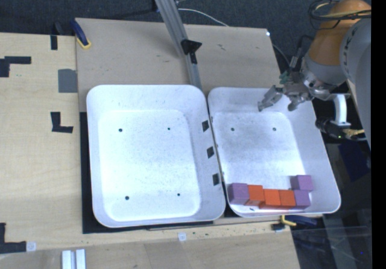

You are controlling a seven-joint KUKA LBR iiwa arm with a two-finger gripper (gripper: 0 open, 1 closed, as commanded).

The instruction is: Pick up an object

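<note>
The end effector (278,100) hangs spread wide, holding nothing, over the right bin's (313,141) far edge. The near-edge blocks (271,194) look light, rigid; grip flat sides.

A row of blocks (271,194) lies along the right bin's (313,135) near wall, apparently touching; tool (281,99) above its far edge.

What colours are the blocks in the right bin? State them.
Purple and orange, seen in the camera view: blocks lined along the right bin's near wall.

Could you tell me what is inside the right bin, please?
The right bin holds purple and orange blocks packed along its near wall; whether anything lies under them is hidden.
</note>
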